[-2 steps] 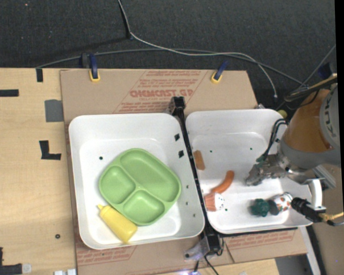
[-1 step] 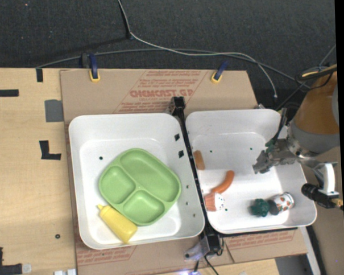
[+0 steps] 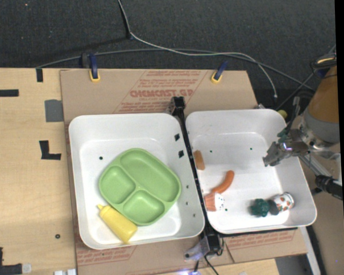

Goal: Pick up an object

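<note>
The right bin [image 3: 234, 128] holds several small things. A curved orange sausage-like piece [image 3: 222, 182] lies near its middle. A short orange stub [image 3: 199, 160] rests by the left wall, and an orange-and-white piece [image 3: 213, 203] sits at the front left. A dark green toy [image 3: 259, 207] and a white-and-red object [image 3: 283, 201] sit together at the front right. My gripper [image 3: 278, 153] hangs over the bin's right side, above and behind those two, with nothing visibly in it.
The left bin [image 3: 81, 144] holds a green divided plate [image 3: 140, 187] and a yellow bottle [image 3: 116, 223] at its front left corner. A black divider [image 3: 187, 150] runs between the bins. Cables [image 3: 156, 46] trail across the back of the bench.
</note>
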Tool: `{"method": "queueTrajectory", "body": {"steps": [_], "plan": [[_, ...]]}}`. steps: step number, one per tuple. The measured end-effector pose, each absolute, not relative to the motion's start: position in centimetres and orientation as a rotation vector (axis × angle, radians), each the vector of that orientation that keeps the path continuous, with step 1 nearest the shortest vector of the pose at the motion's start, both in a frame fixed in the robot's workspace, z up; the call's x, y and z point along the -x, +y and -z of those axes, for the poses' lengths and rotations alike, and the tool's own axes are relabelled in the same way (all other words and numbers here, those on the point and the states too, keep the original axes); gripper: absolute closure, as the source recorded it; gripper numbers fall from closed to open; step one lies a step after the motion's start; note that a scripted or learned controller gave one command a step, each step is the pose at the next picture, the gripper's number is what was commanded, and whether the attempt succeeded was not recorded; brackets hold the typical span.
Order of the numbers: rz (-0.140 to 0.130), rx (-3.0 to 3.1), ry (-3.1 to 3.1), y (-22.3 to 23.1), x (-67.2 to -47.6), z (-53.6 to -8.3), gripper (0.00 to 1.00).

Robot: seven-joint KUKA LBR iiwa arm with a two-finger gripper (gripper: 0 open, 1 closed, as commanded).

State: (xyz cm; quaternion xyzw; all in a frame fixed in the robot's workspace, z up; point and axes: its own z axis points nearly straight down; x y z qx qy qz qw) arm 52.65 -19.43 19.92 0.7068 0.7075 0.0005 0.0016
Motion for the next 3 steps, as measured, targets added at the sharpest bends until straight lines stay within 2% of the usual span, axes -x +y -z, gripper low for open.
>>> {"method": "queueTrajectory", "body": {"steps": [1, 2, 3], "plan": [[-0.003, -2.217, 2.221, -19.1, -52.7, -24.2, 1.0], [-0.002, -2.214, 2.23, -13.3, -53.2, -24.9, 1.0], [0.001, -2.215, 2.229, -7.8, -54.7, -24.4, 1.0]]}}
